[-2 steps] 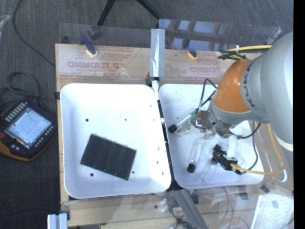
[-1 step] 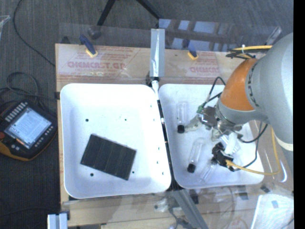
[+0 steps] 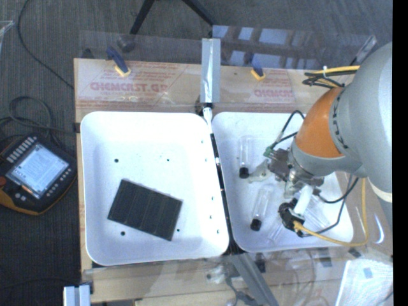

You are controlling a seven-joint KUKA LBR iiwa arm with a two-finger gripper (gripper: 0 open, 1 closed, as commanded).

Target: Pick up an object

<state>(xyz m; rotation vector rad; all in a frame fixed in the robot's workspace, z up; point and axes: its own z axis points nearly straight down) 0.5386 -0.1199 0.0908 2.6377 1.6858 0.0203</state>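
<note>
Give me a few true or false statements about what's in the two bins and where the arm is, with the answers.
1. The dark flat panel lies in the left bin. True.
2. The arm reaches over the left bin. False: it is over the right bin.
3. The upper clear tube and the lower clear tube, each with a black cap, both lie in the right bin. True.
4. The dark flat panel touches the lower clear tube. False: they lie in separate bins.
</note>
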